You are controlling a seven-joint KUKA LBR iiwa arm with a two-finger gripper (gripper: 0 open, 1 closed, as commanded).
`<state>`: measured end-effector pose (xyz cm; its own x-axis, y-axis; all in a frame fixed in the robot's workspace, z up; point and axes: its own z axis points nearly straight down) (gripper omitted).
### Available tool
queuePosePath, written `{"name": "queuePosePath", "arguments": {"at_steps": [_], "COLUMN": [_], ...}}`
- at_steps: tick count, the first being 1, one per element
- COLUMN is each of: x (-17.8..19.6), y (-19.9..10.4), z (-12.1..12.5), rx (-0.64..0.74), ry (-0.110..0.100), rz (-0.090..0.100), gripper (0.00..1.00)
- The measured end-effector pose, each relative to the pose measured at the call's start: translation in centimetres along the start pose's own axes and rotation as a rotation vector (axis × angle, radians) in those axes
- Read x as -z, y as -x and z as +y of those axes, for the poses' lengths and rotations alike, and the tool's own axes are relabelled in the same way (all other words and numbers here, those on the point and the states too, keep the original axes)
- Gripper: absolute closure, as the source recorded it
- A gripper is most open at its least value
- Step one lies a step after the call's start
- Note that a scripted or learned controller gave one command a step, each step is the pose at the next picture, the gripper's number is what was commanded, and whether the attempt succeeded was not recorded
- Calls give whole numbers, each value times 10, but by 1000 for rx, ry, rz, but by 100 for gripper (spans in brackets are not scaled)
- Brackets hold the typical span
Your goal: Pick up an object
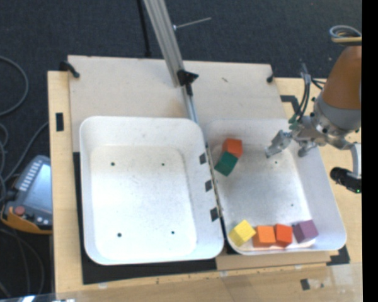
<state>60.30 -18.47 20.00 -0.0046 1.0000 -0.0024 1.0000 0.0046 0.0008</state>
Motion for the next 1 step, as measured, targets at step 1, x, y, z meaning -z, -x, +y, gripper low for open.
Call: {"name": "queuePosePath", "arguments": {"at_steps": [1], "x": [-94], "y": [-42], "z": [20], "rx": [-2], "ry": [-1], "rz": [1], "gripper": [0]}}
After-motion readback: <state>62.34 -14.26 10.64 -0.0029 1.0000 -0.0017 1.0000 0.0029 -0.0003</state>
